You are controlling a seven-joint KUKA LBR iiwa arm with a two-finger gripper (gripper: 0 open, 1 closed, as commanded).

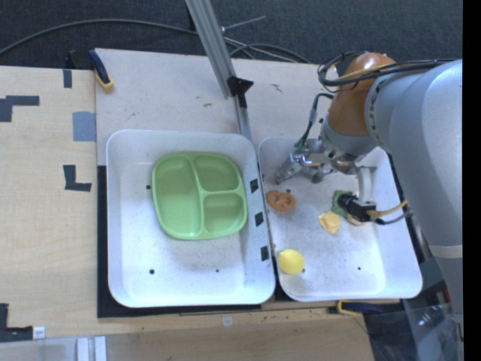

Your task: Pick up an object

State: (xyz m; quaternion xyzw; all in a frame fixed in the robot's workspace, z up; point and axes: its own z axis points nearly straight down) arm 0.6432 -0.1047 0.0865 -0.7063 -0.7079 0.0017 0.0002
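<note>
Arm (421,119) reaches in over right bin (391,277); pincer (301,164) low at bin's upper-left part; open or shut: cannot tell, blurred. Left bin (120,201) well left of pincer, carries green divided plate (200,195). Candidates, all in right bin: yellow ball (291,261) well below pincer, near bin's left wall; orange-brown piece (280,200) just below pincer, nearest; small yellow piece (329,222) below-right. Judgement: target nearest piece; centre above it, descend straight, close only once it sits between tips; wall close, risk of nudging.
</note>
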